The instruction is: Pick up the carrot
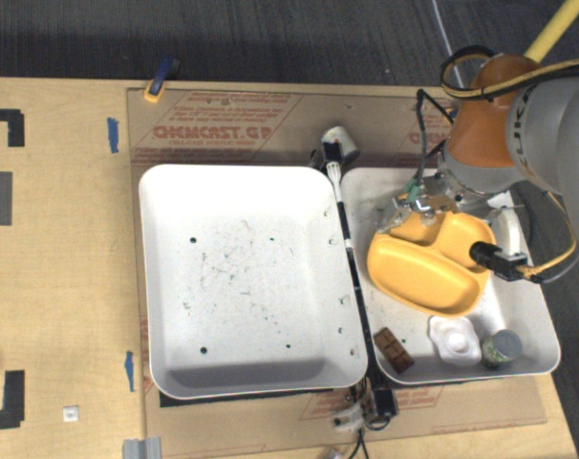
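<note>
Honestly, the carrot is hidden from me, perhaps under the gripper (418, 204), which hangs low over the yellow object (428, 268) in the right bin (547, 352). Whether the claw is spread or closed, I cannot tell. The carrot is probably light, stiff and tapered, so grip across its thick middle.

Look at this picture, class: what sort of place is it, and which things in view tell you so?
Most likely a robotics lab test bench. Two white bins sit on a cardboard-covered bench, a grey and orange robot arm reaches over the right bin, and cables run along the setup.
</note>
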`<state>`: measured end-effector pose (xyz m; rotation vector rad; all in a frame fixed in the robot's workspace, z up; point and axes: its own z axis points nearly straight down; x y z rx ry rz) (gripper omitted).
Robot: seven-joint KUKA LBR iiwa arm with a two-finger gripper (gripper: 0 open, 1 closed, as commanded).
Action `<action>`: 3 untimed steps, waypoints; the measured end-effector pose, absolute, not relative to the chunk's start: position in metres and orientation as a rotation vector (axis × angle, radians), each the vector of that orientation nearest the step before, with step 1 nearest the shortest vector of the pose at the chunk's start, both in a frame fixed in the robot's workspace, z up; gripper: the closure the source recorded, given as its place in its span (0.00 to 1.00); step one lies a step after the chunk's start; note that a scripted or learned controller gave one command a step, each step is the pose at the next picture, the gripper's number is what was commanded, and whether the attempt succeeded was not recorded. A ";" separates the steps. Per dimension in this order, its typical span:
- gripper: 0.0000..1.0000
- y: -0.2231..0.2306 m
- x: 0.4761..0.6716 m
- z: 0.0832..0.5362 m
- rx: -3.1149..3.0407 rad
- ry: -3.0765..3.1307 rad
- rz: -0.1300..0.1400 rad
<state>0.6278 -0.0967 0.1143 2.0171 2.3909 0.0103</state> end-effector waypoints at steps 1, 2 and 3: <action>0.00 -0.098 0.633 0.113 1.948 2.455 0.007; 0.00 -0.097 0.634 0.113 1.993 2.418 0.009; 0.00 -0.097 0.634 0.113 2.040 2.379 0.010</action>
